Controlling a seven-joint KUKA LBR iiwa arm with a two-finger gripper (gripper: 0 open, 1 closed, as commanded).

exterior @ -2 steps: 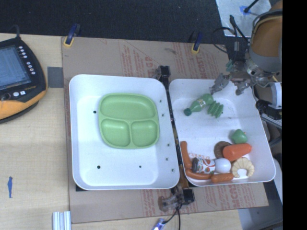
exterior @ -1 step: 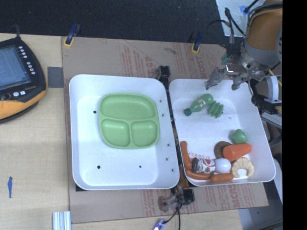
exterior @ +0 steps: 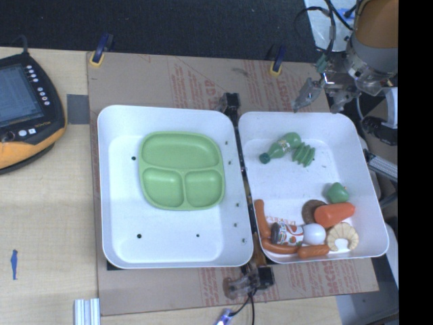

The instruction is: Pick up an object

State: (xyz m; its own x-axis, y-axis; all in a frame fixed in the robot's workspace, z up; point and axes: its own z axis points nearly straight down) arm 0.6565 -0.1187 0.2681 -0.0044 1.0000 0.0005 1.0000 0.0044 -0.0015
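**Arm above the toy bin's far edge**

Cardboard covered the wooden bench [exterior: 40, 202]. At far left sat an orange-edged control tablet [exterior: 24, 110]. The left bin [exterior: 111, 181] held a green divided plate [exterior: 183, 170]. The right bin [exterior: 352, 141] held a green bottle [exterior: 281, 146], with toy foods [exterior: 318, 229] piled near its front corner. The hand [exterior: 318, 97] hovered over that bin's far edge, fingers spread, holding nothing.

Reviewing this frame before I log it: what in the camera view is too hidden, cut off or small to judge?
- Gripper, camera view: small and dark above the right bin's far rim; its state is unclear.
- Toy pile at the right bin's near corner: the white egg, orange carrot and printed packet overlap, hiding what lies beneath.
- Handheld controller: cut off by the left edge.
- Arm: cut off by the top edge.
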